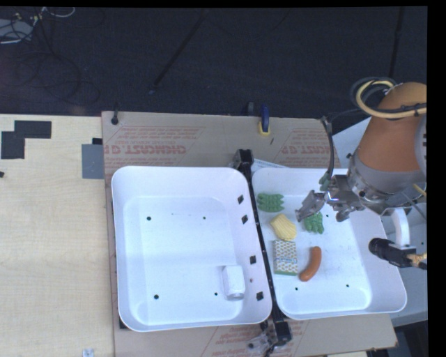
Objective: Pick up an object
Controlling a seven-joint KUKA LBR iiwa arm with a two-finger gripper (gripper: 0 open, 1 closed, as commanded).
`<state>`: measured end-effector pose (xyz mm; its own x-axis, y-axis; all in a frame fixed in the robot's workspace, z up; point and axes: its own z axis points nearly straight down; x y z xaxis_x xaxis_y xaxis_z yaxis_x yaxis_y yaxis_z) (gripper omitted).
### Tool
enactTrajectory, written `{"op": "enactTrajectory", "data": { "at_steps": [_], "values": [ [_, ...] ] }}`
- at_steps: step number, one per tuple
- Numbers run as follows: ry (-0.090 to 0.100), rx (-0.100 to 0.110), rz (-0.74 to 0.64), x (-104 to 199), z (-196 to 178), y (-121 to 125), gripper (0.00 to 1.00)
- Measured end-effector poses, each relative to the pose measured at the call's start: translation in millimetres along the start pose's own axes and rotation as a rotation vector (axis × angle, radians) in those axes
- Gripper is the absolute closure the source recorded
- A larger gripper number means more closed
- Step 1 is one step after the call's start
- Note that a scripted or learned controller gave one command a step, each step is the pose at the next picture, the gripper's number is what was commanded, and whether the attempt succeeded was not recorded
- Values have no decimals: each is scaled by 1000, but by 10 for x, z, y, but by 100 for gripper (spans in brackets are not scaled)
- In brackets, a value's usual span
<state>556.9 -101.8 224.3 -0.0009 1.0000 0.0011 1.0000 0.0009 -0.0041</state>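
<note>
Apparently approach step: hand (322,204) hung open, empty, just beside green toy (314,223); next needed descent + closing.

Left bin (132,209) lies mostly open; toys crowd the right bin's (376,296) left side.

Robotics lab: grey-and-orange arm (390,139), white bins (181,181) on plywood bench (49,244), loose cables (42,21).
</note>
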Motion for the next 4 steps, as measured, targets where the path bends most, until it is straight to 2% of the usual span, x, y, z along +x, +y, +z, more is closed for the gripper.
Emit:
{"op": "enactTrajectory", "data": {
  "at_steps": [1,2,3,4],
  "values": [
    [-4,-11,-1,-615,368,864,0],
    [-1,0,0,-503,741,256,0],
    [-1,-7,1,-392,1346,758,0],
    [-1,-2,2,-386,1366,739,0]
  ]
}}
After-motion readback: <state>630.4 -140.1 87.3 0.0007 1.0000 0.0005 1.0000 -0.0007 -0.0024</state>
